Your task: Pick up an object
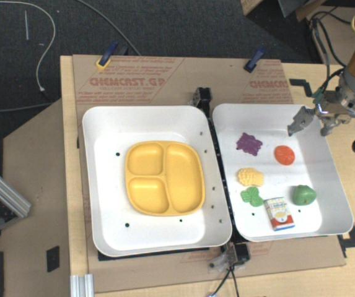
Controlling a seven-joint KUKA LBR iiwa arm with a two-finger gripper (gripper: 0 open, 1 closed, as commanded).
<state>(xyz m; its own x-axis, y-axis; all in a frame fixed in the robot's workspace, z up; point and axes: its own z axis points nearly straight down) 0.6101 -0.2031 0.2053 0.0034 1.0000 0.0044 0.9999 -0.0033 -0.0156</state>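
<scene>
My gripper (315,124) hangs over the far right part of the right bin (332,166), its two fingers spread open with nothing between them. Below and to its left lie a purple toy (249,143) and an orange-red round toy (284,155). Further toward the front are a yellow corn-like toy (249,177), a small green leafy toy (251,196), a green round toy (303,195) and a little red-and-white box (279,213).
The left bin (103,166) holds a yellow divided plate (165,178) with three compartments. A black divider strip (217,166) separates the two bins. Blue clamps (108,55) (254,59) pin the cardboard at the back.
</scene>
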